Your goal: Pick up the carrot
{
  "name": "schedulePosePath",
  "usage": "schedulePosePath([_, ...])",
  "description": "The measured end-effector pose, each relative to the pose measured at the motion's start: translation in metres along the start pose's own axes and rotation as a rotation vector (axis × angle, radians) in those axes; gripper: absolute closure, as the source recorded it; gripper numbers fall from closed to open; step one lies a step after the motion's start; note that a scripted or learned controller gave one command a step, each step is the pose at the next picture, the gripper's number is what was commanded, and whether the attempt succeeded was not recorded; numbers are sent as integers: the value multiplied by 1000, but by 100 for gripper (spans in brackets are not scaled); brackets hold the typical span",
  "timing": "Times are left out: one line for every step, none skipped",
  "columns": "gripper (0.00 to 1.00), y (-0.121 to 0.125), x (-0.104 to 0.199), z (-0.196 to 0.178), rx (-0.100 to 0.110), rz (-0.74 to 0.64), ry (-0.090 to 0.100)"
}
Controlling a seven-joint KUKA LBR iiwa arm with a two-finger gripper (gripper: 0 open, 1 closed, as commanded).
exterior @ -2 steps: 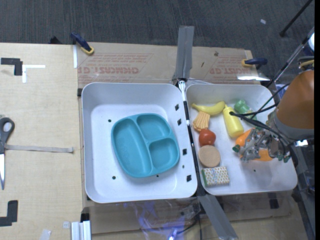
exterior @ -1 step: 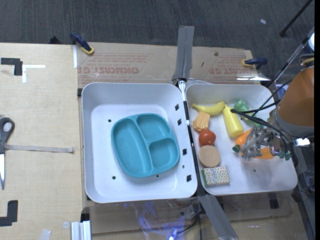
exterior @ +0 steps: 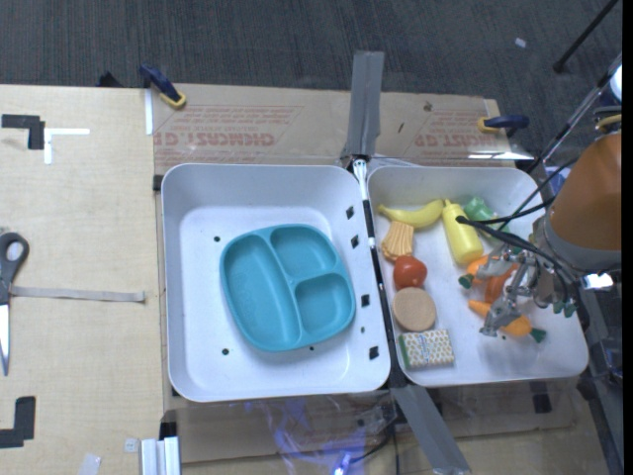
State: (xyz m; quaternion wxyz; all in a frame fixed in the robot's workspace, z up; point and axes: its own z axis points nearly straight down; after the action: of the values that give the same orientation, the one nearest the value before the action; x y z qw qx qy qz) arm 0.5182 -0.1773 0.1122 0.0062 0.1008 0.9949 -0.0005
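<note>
The wooden bench (exterior: 74, 265) bears two white bins (exterior: 188, 295). Left of them lie scissors (exterior: 8, 285). Behind them lies cardboard (exterior: 257, 127).

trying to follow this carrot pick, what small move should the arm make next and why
Probably a short drop straight down, then close. The gripper sits low in the right bin, over the orange carrot with its green end at the front right, but no carrot shows between its fingers.
</note>
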Motion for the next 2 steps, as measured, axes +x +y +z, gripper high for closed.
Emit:
schedulePosePath([100,0,-2,-10,1,-2,-6])
schedulePosePath([100,75,24,-94,-1,-3,7])
